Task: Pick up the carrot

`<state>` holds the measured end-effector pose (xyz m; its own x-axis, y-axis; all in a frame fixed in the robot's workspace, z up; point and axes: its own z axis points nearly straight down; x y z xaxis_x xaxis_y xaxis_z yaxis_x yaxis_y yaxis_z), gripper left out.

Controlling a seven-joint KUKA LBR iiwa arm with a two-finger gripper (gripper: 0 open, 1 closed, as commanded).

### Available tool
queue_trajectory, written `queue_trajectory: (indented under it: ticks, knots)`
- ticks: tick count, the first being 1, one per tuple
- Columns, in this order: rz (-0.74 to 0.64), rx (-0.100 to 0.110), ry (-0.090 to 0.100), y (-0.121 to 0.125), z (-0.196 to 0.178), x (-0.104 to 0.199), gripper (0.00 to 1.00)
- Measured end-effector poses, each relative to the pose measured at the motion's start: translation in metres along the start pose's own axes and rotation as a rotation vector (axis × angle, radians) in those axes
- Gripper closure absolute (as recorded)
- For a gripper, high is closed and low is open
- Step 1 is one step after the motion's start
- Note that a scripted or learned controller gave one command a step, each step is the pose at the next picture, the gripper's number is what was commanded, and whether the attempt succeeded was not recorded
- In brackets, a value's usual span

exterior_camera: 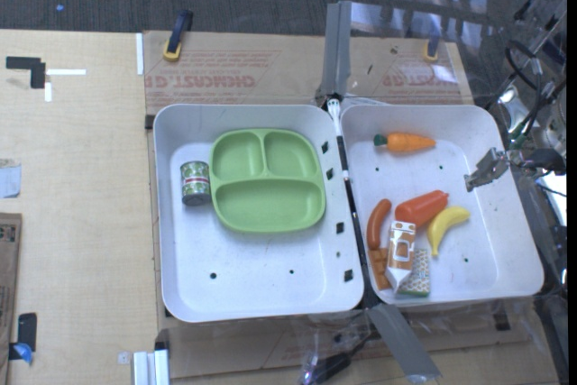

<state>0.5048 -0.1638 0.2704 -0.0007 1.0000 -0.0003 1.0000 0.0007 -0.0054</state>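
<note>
The carrot (407, 142) is orange with a green top at its left end. It lies flat near the back wall of the right bin (478, 117), with nothing touching it. My gripper (486, 169) hangs over the bin's right side, to the right of the carrot and a little nearer the front, well apart from it. Nothing shows in the gripper.
In the right bin's front half lie a red pepper (421, 206), a banana (446, 226), a red sausage (379, 224), a small carton (401, 243) and a packet (416, 277). The left bin (180, 284) holds a green divided plate (268, 180) and a small can (195, 183).
</note>
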Motion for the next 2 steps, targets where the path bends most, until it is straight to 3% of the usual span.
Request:
queue_trajectory:
  ticks: [1,2]
  knots:
    - [0.183,0.000,-0.001,0.077,0.039,0.022,0.00]
    - [-0.009,-0.005,-0.001,0.146,0.179,0.016,0.00]
